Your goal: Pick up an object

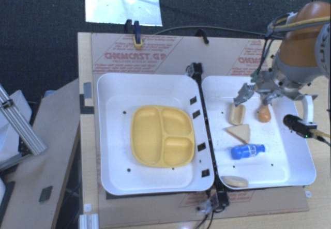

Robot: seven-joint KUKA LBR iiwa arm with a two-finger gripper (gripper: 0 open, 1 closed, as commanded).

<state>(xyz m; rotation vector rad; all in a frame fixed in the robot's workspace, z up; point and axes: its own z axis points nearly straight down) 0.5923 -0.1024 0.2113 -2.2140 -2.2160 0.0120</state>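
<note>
Two shallow white bins were set side by side on the bench. The left bin [111, 119] was occupied by a yellow divided plate [163, 136], laid flat near its middle. The loose pickable items were gathered in the right bin [302, 171]: a tan bread roll [237, 114], an orange-brown egg-shaped piece [264, 114], a pale wedge of bread [239, 133], a blue bottle [246, 151] lying on its side, and a flat tan oval piece [235, 182] against the near wall. These were spread apart from one another, presumably so that any one could be reached by the fingers without the rest being disturbed.

The arm [305, 42] was seen reaching in from the right, with the gripper [257, 95] poised above the far part of the right bin. Its two fingers were spread apart with nothing between them, one fingertip [241, 97] seen just above the roll and the other just above the egg-shaped piece. No object was lifted. The open stance was judged to suit a descent, though which of the two near items was intended could not be told.
</note>
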